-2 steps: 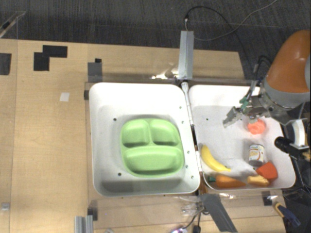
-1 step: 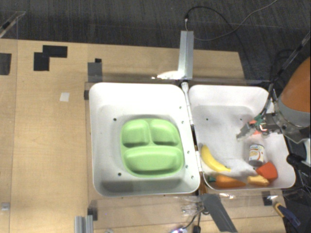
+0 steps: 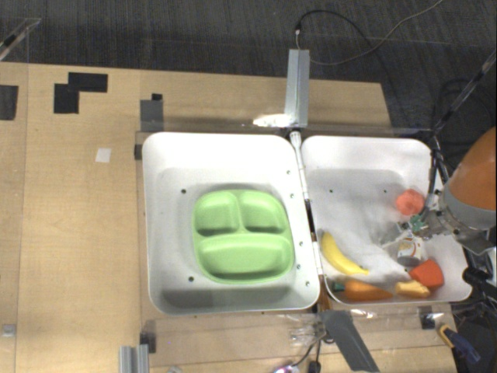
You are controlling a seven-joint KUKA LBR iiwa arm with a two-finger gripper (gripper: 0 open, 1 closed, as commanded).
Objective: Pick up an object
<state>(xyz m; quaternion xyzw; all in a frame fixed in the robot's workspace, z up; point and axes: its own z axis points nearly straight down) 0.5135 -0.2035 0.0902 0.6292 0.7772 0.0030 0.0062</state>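
Observation:
The right bin [image 3: 365,162] holds several toy foods. A yellow banana [image 3: 342,256] lies near its left wall, and an orange carrot-like piece [image 3: 365,291] rests along the front wall. Beside that sit a small yellow piece [image 3: 412,289] and a red-orange piece [image 3: 428,273]. A round red piece [image 3: 409,202] lies farther back on the right. My gripper [image 3: 410,238] reaches in from the right and hangs low between the round red piece and the red-orange piece. Its tip is small and cluttered in this view, and I see nothing clearly held.
The left bin [image 3: 167,208] bears a green divided plate [image 3: 242,234] in its middle. A metal post [image 3: 298,88] stands behind the seam between the bins. The arm's orange band [image 3: 475,179] hangs over the right bin's right wall. Cables run across the dark floor behind.

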